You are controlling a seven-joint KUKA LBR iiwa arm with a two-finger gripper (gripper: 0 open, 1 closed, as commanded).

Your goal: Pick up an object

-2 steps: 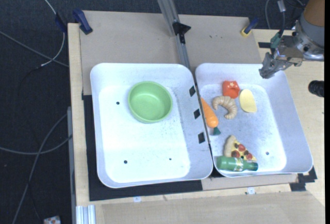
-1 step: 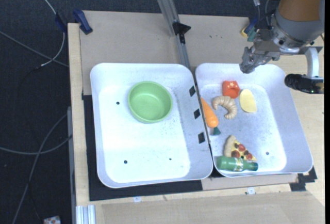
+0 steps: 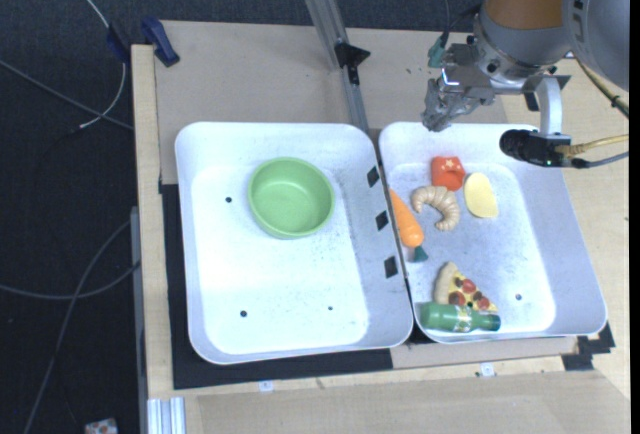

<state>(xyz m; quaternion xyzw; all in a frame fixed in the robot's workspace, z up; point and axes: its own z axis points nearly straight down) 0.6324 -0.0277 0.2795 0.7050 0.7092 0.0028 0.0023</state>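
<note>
While my arm reaches in from the right, its gripper (image 3: pixel 438 119) hangs over the far rim of the right bin (image 3: pixel 545 252), near that bin's far-left corner. From this angle the fingertips sit close together in a dark cluster, and I cannot tell whether the jaws are clenched or released; I see nothing between them.

Every toy I could pick lies in the right bin. A red pepper (image 3: pixel 447 171) sits nearest the gripper, just below it in the view, with a yellow lemon-like piece (image 3: pixel 481 195) beside it on the right. A tan croissant (image 3: pixel 438 205) curls just in front of the pepper, and an orange carrot (image 3: pixel 406 220) lies along the bin's left wall. Toward the near edge I see a pizza slice (image 3: pixel 462 289) and, touching it, a green bottle (image 3: pixel 459 319) lying on its side.

On my left bin (image 3: pixel 260 312) stands a green bowl (image 3: pixel 290 197), upright, in the far half.
</note>
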